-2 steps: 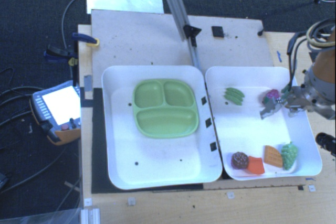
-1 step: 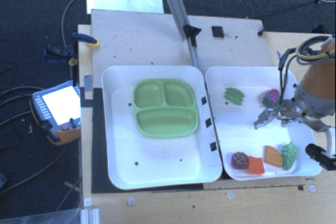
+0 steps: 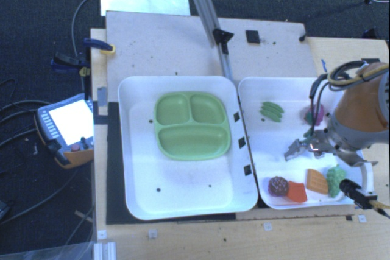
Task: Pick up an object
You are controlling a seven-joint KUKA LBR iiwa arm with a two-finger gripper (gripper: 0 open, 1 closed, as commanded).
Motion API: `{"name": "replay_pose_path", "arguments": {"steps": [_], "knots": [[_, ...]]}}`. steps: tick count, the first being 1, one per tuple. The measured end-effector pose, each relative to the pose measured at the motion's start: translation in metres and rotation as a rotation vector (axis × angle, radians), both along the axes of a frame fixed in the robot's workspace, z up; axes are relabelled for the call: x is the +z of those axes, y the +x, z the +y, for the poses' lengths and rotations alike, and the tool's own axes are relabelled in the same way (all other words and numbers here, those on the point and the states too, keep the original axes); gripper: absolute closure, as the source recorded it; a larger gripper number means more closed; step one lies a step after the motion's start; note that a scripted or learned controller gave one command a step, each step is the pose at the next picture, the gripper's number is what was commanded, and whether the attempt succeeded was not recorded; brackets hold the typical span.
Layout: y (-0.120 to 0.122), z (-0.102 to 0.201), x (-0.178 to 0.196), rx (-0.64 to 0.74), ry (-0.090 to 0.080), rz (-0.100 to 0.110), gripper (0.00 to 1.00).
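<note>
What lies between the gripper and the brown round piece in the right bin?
Bare white bin floor. In the camera view, nothing lies between the gripper and the brown round piece.

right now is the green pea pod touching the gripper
Apart. The camera view shows bare white bin floor between the green pea pod and the gripper.

This looks like a robotics lab. A bench (image 3: 183,39) stands on dark carpet (image 3: 36,3) crossed by loose cables (image 3: 79,9), with a handheld control pendant (image 3: 66,128) lying beside it. Clamps (image 3: 91,53) grip the bench's left edge, and a metal pole (image 3: 204,0), probably a camera mount, slants overhead. Two white bins (image 3: 131,131) sit side by side.
</note>
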State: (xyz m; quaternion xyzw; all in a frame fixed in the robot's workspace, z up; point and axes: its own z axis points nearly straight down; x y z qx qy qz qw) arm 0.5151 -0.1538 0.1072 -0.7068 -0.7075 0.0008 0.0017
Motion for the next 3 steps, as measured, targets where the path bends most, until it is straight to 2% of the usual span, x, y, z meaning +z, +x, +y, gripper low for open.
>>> {"name": "replay_pose_path", "arguments": {"steps": [1,3], "knots": [[0.002,-0.001,0.014,0.002,-0.002,-0.006,1.00],[0.005,0.013,0.133,0.005,-0.003,-0.013,1.00]]}}
